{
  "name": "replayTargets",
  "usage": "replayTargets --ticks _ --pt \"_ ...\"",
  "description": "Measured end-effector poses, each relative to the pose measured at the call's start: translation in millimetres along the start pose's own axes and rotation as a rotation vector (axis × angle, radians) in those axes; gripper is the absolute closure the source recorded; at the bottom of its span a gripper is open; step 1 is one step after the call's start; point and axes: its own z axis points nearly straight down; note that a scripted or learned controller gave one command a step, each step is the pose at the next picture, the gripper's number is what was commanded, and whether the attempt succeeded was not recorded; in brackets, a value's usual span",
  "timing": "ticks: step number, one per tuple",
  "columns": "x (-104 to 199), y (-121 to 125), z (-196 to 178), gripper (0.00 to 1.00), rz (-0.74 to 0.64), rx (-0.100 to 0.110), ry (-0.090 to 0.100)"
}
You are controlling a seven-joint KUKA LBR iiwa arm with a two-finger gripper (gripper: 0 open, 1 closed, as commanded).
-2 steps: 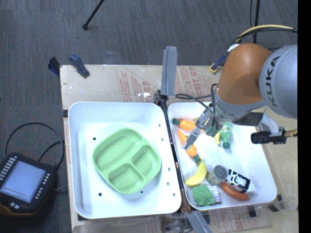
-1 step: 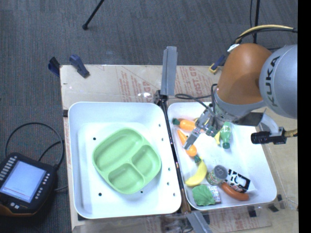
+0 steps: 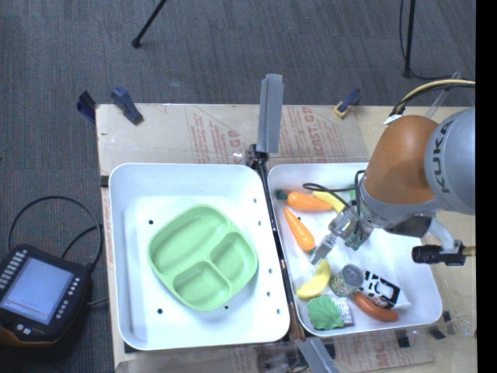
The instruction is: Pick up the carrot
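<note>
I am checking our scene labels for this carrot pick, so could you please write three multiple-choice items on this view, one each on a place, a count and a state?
1. Where does the green divided plate lie?
A. In the left bin
B. In the right bin
C. On the floor

2. How many orange carrots are in the right bin?
A. None
B. Two
C. Five

3. How does the hand stand to the carrots?
A. It carries one over the left bin
B. It is above the right bin, beside the carrot
C. It rests on the plate

Key: 1 A, the plate sits in the left bin. 2 B, one carrot lies slanted and a second carrot lies behind it. 3 B, the hand is just right of the slanted carrot.
</note>
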Motion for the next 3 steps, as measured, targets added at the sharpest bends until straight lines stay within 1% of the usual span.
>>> replayTargets --ticks 1,2,3 --pt "-13 28 20 0.0 -0.109 -0.001 -0.002" --pt "-14 27 13 1.0 -0.102 -0.001 0.002" --pt "-11 73 -81 1.0 -0.394 -0.002 -0.004"
